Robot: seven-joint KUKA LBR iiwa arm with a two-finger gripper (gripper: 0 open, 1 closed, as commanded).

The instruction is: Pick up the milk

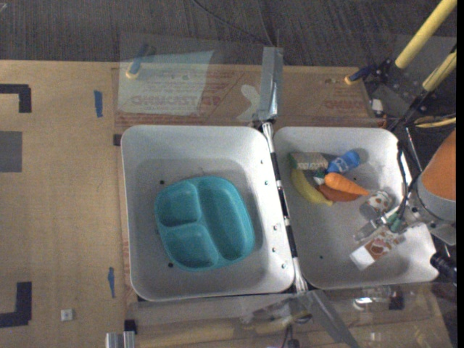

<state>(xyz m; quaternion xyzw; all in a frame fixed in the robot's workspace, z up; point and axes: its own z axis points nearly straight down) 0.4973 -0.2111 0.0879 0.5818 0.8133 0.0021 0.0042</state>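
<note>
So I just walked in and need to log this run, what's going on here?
A grey robot arm reaches from the right into the right bin, its gripper low beside a small milk carton lying near the bin's front. A banana, a carrot and a blue item lie at the back of that bin. The left bin holds a teal divided plate. Whether the milk is gripped is unclear.

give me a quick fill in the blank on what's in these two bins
1. The teal divided plate lies in the ____ bin.
2. The orange carrot lies beside a yellow ____.
3. The milk carton lies in the ____ bin, near the pincer.

Missing words: left; banana; right
</note>
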